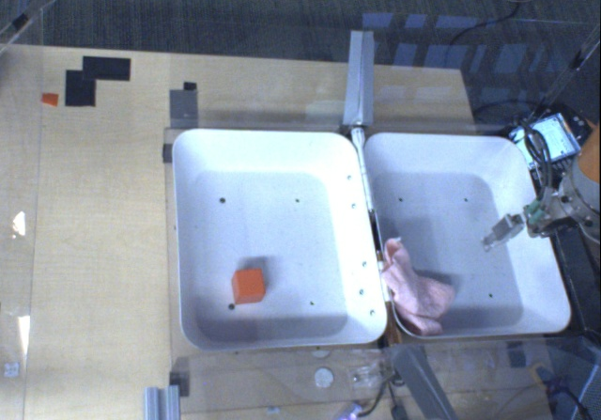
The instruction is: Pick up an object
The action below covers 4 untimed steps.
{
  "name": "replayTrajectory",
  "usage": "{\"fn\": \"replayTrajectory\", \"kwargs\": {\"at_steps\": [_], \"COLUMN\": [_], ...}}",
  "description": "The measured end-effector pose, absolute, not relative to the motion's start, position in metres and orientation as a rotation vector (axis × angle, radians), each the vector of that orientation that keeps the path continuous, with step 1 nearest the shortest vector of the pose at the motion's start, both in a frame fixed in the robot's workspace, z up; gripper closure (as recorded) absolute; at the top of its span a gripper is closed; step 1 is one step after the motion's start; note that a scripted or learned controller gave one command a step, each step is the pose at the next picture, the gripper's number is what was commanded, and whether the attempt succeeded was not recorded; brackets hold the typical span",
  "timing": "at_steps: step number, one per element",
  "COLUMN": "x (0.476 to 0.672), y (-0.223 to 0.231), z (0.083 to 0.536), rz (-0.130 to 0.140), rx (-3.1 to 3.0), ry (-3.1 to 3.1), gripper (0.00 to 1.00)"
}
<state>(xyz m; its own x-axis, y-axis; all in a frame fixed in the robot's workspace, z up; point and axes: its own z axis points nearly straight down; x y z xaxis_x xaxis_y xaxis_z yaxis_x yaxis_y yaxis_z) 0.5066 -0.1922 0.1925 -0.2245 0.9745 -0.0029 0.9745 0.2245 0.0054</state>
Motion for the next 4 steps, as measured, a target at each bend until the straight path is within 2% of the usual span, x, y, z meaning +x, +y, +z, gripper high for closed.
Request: {"fn": "replayTrajectory", "kwargs": {"at_steps": [1, 2, 3, 4], "x": [0.492, 0.529, 0.582, 0.667], "y": [-0.158, -0.114, -0.116, -0.088], "z": [0.091, 0.091, 0.090, 0.087], "rz": [0.010, 0.014, 0.012, 0.008], "rx": [1.686, 1.648, 2.146, 2.242], "ry": [2.631, 2.655, 2.280, 2.191], "gripper": [0.00, 0.00, 0.00, 0.00]}}
